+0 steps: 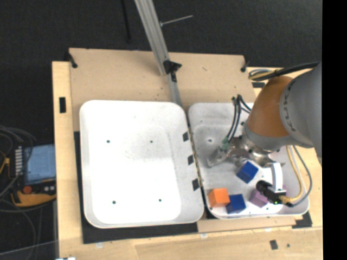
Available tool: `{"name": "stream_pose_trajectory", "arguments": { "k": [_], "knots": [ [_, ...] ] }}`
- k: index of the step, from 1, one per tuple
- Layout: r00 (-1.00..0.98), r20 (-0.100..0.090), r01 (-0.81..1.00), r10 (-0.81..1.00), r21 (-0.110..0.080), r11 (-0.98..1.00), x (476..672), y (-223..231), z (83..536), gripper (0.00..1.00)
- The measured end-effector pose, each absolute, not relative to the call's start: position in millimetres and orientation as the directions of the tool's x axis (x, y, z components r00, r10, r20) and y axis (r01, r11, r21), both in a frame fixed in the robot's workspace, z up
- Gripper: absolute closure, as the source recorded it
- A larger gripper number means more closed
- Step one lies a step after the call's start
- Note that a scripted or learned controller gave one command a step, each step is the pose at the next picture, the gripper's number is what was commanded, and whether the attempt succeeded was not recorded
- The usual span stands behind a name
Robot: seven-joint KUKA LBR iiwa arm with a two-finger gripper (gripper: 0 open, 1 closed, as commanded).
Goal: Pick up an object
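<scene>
While pincer (219, 155) grip stays unreadable, blocks (238, 191) against right bin (209, 115) near rim, far half open.

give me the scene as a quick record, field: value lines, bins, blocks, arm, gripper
left bin: white, shallow, no blocks seen in it
right bin: white, holds all the blocks
blue blocks: one just under the wrist, another near the front rim
orange block: touching the front blue block's left side
purple block: right of the front blue block
arm: reaches in from the right, over the right bin
gripper: low in the right bin, nothing visibly held
</scene>
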State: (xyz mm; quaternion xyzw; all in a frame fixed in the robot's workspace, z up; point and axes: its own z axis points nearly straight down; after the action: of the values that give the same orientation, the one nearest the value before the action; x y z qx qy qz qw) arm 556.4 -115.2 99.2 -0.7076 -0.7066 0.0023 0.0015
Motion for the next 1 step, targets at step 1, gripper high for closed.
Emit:
{"name": "stream_pose_trajectory", "arguments": {
  "k": [1],
  "knots": [
    [0.010,0.001,1.000,1.000,0.005,-0.010,559.3,-115.0,113.5,1.00]
  ]
}}
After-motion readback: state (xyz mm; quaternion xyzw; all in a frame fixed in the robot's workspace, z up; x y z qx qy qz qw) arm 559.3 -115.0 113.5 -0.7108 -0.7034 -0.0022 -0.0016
